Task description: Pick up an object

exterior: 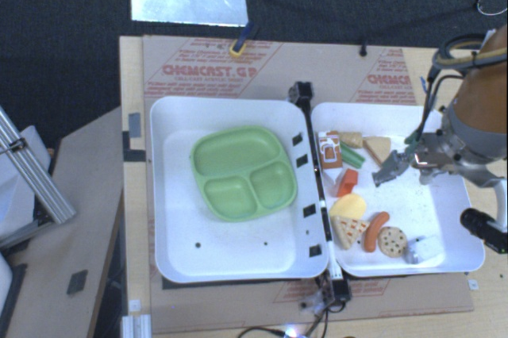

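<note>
In the right bin point(444, 209) lie my possible picks, along its left side: a small carton point(329, 150), a green piece point(353, 156), a tan wedge point(378, 147), an orange-red piece point(347, 181), a yellow lemon shape point(349, 206), a pizza slice point(348, 232), a sausage point(375, 230) and a round cookie point(392, 241)

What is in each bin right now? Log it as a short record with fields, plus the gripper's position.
left bin: green divided plate, lying flat near the middle
right bin: toy food clustered along its left side
items, far to near: small carton, bread slice, green piece, orange-red piece, yellow piece, pizza wedge, sausage, cookie
gripper: over the right bin, right of the orange-red piece, nothing seen between its fingers
</note>
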`<state>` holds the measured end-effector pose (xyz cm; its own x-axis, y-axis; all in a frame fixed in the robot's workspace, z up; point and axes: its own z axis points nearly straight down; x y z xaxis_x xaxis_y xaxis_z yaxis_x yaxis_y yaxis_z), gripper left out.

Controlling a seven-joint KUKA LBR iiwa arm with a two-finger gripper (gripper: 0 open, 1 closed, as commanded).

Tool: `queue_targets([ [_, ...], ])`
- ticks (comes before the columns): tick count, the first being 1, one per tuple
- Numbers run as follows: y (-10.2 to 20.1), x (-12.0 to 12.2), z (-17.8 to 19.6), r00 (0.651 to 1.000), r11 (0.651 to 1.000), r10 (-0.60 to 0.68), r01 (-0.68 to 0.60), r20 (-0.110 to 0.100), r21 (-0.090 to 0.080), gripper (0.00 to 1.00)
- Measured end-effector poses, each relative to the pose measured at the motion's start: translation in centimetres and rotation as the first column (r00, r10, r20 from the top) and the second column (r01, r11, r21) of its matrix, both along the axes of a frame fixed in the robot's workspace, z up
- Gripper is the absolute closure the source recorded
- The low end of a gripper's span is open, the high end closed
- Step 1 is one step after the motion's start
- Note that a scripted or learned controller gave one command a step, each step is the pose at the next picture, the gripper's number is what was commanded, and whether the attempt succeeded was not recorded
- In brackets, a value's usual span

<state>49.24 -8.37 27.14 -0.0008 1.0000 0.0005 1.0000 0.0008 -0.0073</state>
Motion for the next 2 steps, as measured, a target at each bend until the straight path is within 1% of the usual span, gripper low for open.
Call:
queue_targets([
  [1,0.0,0.2,0.4,1.000,1.000,0.002,-0.002,0.009,-0.001,0.00],
  [2,-0.9,-0.1,-4.5,1.000,1.000,0.000,0.000,0.006,0.000,0.00],
])
